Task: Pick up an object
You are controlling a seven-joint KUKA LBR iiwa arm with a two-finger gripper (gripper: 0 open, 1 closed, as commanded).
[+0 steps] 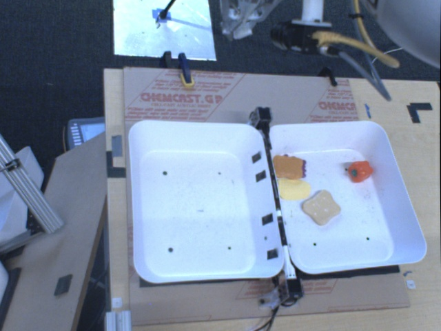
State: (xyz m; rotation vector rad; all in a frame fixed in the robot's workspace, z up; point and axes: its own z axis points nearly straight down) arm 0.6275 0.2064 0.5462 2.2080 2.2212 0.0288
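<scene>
Orange pepper (358,171) is sitting apart; I'm targeting it, centring the tool (242,11) overhead — finger state unclear.

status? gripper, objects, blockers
Gripper up beyond the bins' far edge, holding nothing. Orange piece, yellow piece, tan piece, red piece lie in right bin. No blockers above them.

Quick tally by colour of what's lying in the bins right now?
Orange: 1, orange piece
Yellow: 1, yellow piece
Tan: 1, tan piece
Red: 1, red piece
Total: 4, all in the right bin
</scene>
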